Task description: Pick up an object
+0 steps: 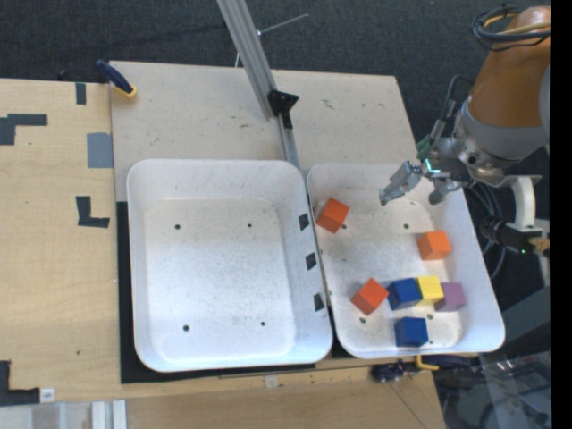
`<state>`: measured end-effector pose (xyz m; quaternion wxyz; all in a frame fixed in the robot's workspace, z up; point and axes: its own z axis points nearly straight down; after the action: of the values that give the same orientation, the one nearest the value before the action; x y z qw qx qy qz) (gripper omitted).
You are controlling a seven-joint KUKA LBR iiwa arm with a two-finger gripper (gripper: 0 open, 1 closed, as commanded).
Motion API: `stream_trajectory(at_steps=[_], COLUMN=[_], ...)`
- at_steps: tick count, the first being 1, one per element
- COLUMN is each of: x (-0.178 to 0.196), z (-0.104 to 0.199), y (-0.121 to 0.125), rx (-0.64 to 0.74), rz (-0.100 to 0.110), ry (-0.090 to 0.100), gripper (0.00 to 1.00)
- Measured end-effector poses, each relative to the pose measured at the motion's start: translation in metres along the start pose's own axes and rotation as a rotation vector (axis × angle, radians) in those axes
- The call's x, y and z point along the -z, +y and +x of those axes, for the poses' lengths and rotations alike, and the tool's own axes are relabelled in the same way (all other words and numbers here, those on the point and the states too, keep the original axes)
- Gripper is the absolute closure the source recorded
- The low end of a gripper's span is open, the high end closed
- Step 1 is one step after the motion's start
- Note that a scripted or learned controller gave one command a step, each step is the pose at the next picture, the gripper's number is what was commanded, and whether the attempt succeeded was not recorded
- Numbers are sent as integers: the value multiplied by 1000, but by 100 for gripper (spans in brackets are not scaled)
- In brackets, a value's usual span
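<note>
We've got the claw hanging over the upper part of the right bin, fingers spread and nothing between them. All the blocks lie in that bin: one orange block alone left of centre, another by the right wall, the rest clustered low. The lone ones look easiest to us, with room around them.

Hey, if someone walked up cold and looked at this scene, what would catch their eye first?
Probably the cluster of coloured blocks in the right bin: an orange block, two blue ones, a yellow block and a purple block near its front. The grey-and-orange arm's hand is over that bin's far end, with another orange block by the divider.
</note>
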<state>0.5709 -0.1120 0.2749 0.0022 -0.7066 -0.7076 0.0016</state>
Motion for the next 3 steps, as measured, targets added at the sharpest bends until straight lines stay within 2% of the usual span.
stream_trajectory(at_steps=[1, 3], x=[2, -88], z=[0, 1], y=[1, -5], rx=[1, 0], rz=[-4, 1], ry=[-1, -1], gripper=[0, 0])
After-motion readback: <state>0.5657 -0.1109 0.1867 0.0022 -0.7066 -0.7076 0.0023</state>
